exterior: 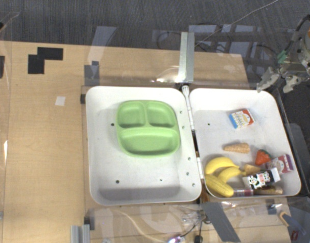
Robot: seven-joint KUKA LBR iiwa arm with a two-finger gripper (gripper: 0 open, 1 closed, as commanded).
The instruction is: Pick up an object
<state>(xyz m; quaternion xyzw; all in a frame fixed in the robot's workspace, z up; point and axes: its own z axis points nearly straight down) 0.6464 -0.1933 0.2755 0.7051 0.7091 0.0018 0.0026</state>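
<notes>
**Gripper waits beyond the right bin, objects lie in its near corner**

The gripper [277,77] is seen at the far right of the camera view, above the back right corner of the right bin [216,103]. Its two fingers [266,80] point down and to the left, and they stand apart, with nothing between them. It is outside the bin rim or just over it; the exact height cannot be told.

The right bin holds all the loose objects. A small carton [241,118] with blue and red print lies alone in the middle part of the bin. Nearer to the camera there is a tan bread-shaped piece [236,147]. Below it lie the bananas [221,175], yellow, close to the left wall of this bin. Just beside them, to the right, is a black and white carton [261,179], and behind it a red strawberry-like toy [263,156] and a white and red packet [283,163]. These last things are crowded together, touching or almost touching.

The left bin [102,135] carries a green divided plate [147,127], which lies flat in the middle, with three compartments.
</notes>
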